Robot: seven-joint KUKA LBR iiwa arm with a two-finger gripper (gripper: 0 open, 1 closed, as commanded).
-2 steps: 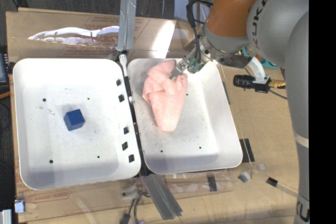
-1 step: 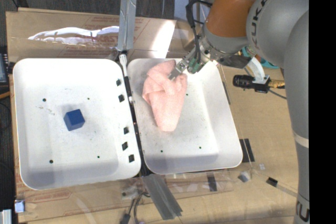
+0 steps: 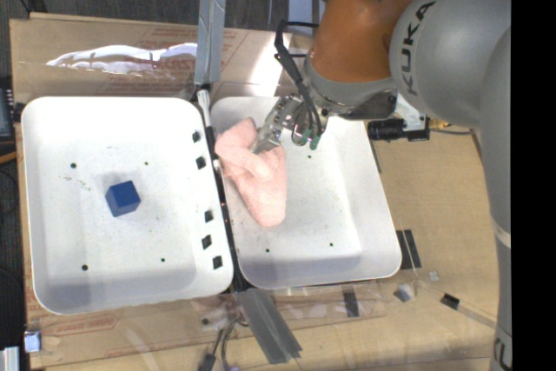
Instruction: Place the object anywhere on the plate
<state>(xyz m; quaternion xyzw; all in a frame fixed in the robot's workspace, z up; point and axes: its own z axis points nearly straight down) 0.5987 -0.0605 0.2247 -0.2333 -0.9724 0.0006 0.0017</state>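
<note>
Brown cardboard covers the counter, and two shallow white bins sit on it side by side, joined along a dark central divider. At the near edge of the counter, strips of grey tape and small black clips lie on the cardboard just below the bins.

Inside the left white plastic bin, a small blue cube rests on the floor, a little left of that bin's centre and well apart from everything else.

Within the right white plastic bin, a crumpled pale pink soft cloth object lies along the bin's left wall, stretching from the far left corner toward the middle of the floor.

Over the far end of that pink object hangs the metal two-finger end effector, its tips touching or just above the cloth's upper edge. Whether it is clenched or released cannot be told from this angle. Above it sits the orange band of the grey arm, which fills the far right corner.

Along the far edge of the counter, behind the left bin, lies a crinkled clear plastic sheet.
</note>
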